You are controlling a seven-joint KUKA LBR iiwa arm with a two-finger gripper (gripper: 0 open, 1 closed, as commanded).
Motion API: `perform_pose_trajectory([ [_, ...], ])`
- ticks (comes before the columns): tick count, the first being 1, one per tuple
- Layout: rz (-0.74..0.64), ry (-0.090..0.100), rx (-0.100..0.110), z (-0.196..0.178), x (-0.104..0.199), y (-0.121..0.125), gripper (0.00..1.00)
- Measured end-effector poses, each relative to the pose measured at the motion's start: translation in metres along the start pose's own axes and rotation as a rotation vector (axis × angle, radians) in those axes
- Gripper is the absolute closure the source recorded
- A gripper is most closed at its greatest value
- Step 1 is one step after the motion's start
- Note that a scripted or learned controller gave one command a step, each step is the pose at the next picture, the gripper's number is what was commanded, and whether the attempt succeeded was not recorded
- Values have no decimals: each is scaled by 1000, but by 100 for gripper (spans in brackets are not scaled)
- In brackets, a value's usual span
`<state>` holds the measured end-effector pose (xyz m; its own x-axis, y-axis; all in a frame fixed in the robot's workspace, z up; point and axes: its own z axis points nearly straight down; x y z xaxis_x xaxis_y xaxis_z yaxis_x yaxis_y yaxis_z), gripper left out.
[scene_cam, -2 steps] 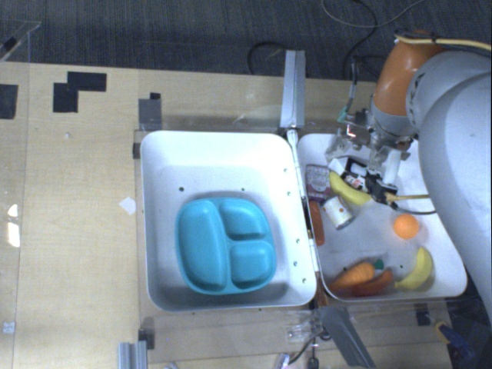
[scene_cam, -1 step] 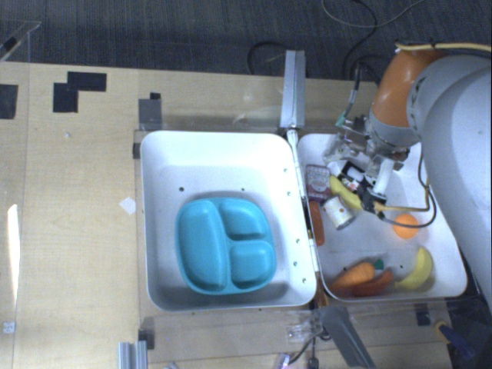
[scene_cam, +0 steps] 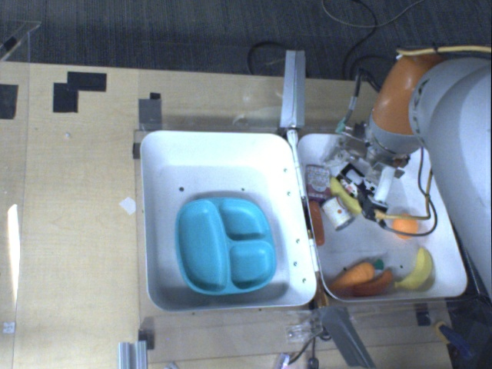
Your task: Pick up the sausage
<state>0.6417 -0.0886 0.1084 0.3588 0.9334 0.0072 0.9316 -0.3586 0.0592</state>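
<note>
Sausage [scene_cam: 375, 284] well below claw [scene_cam: 361, 181]

The single camera was fixed above the bench [scene_cam: 69, 229], looking down at a slant from a moderate height, so that both white bins fitted in its field. The left bin [scene_cam: 157, 283] sat near the centre and the right bin [scene_cam: 453, 287] lay toward the right side, where the arm [scene_cam: 450, 121] entered and loomed large (being closest to the lens). Dark floor [scene_cam: 192, 14] ran across the far side; pale bench top spread to the left.
</note>
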Motion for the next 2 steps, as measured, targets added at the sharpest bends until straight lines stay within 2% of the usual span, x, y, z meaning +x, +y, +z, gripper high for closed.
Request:
perform_pose_trajectory([
  [1, 237, -16, 77, 26, -62, 50, 0],
  [2, 436, -33, 63, 22, -8, 28, 0],
])
